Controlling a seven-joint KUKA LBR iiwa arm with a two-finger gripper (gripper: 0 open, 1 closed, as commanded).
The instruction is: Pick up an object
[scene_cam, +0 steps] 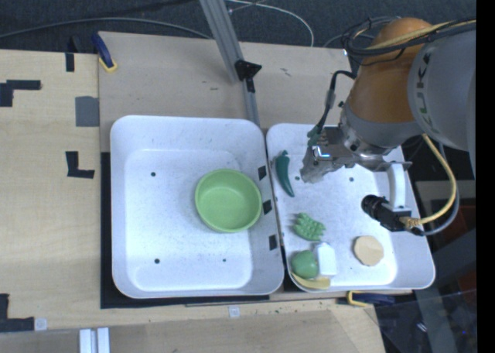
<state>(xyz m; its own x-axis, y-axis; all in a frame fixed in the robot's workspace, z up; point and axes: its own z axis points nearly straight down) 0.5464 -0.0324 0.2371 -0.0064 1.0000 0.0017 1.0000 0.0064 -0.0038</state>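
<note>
One green bowl (227, 200) fills the left bin (131, 142); five small items share the right bin (414, 266); end effector (313, 167) grip unclear.

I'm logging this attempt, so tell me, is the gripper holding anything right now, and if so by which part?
Nothing shows between its fingers. The gripper hangs over the right bin, apart from the dark green pepper beside it.

Two white bins are sitting side by side on a wooden bench. A green bowl (228, 200) is resting in the left bin (139, 142). The gripper (313, 167) is hovering over the right bin (414, 266), near a dark green pepper (283, 173). A tan disc (369, 250) and green toys are lying nearer.
</note>
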